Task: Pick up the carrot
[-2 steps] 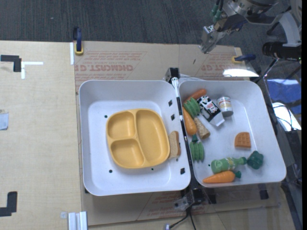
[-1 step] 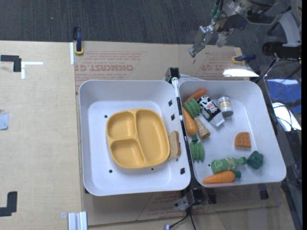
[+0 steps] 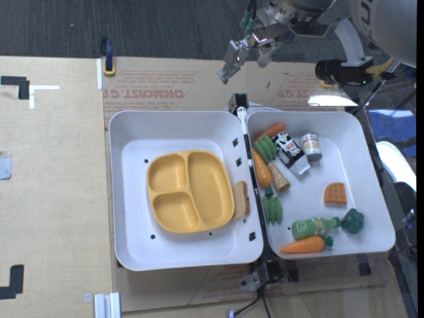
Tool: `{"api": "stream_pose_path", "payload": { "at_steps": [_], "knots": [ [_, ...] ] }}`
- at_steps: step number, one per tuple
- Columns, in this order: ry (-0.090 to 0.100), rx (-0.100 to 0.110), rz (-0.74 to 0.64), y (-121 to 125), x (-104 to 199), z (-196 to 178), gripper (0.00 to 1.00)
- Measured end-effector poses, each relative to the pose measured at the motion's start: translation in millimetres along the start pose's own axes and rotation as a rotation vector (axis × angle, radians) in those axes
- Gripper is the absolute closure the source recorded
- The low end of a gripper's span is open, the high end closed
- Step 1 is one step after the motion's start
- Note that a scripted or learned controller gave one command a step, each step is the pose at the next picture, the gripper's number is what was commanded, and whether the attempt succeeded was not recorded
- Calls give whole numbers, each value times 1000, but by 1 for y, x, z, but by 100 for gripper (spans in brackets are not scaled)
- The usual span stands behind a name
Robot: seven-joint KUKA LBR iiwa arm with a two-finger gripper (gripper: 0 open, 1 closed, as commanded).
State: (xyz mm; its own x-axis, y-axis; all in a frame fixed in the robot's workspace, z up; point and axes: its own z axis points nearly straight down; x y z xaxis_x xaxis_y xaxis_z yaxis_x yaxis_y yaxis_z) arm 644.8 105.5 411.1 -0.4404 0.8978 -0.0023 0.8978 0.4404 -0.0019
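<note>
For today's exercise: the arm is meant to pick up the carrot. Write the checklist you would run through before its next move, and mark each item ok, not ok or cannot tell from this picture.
1. Carrot in view, lying in the right bin near its front edge: ok.
2. Carrot top uncovered: ok.
3. Room around the carrot: not ok, the green bottle lies close beside it.
4. Only one carrot-like target: not ok, another orange piece lies by the divider.
5. Gripper above the carrot: not ok, it hangs beyond the bins' far edge.
6. Gripper free of any item: ok, nothing sits between its fingers.
</note>
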Motion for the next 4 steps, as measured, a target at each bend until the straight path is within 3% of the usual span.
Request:
{"api": "stream_pose_path", "payload": {
  "at_steps": [1, 2, 3, 4],
  "knots": [
    [2, -1, 208, 6, 123, -97, 0],
    [-2, -1, -329, -16, 132, -75, 0],
    [1, 1, -248, -42, 95, 161, 0],
    [-3, -13, -446, -36, 89, 293, 0]
  ]
}}
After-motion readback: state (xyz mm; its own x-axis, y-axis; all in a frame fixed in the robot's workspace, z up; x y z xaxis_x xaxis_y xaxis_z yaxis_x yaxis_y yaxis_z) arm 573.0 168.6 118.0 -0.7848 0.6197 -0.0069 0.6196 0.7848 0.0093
